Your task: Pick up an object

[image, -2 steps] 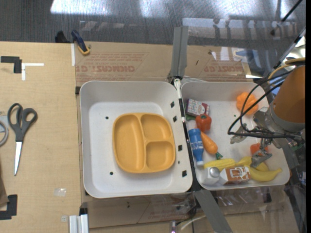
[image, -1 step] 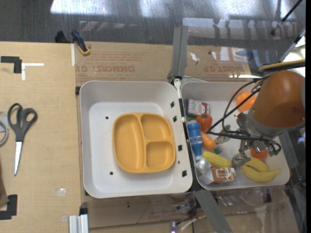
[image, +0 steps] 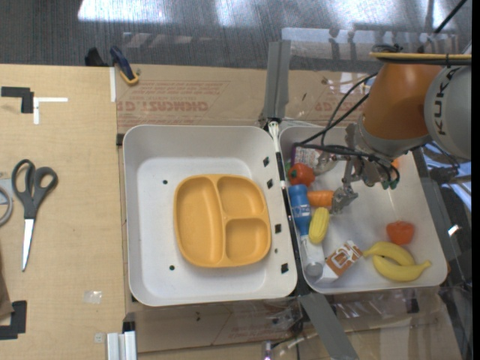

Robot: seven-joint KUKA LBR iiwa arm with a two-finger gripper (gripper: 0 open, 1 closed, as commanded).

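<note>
My gripper (image: 343, 199) hangs low in the left half of the right bin (image: 431, 216), below the orange wrist band. Its tip is just right of a small orange carrot (image: 320, 198), close to it or touching. A red tomato (image: 300, 173) and a blue bottle (image: 298, 202) lie further left against the bin wall. A yellow corn cob (image: 319, 225) lies below the carrot. Toward the front are an orange-and-white carton (image: 343, 259), a banana (image: 397, 261) and a red-orange pepper (image: 400, 232). Nothing is visibly held.
The left bin (image: 142, 201) holds a yellow divided plate (image: 223, 220). A purple-and-white packet (image: 306, 156) lies at the right bin's back left. Black cables trail from the wrist over the right bin. Scissors (image: 31, 201) lie on the bench at far left.
</note>
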